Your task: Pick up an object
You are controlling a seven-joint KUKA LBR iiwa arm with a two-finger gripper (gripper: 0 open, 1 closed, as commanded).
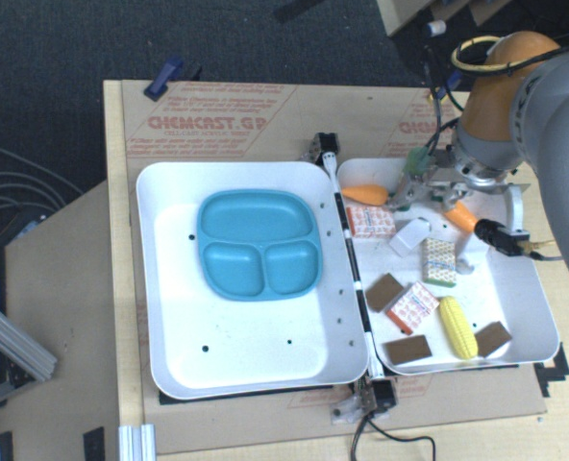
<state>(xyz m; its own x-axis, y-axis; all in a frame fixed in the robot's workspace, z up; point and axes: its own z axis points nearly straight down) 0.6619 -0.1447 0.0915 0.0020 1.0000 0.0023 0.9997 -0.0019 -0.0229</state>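
Camera view had the hand (429,188) low over the right bin (530,296), approach step; couldn't tell its state, next it needed to settle on the carrot (365,195)

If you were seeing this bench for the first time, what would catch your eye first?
Probably the light blue three-compartment plastic tray, alone in the left white bin. Next, the right white bin, cluttered with small items such as a yellow corn cob and an orange carrot, with the grey arm's gripper over its far end.

white bins (160,286) | blue divided tray (259,243) | orange carrot (365,195) | yellow corn (457,327) | brown blocks (384,291) | red-and-white patterned packet (370,222)
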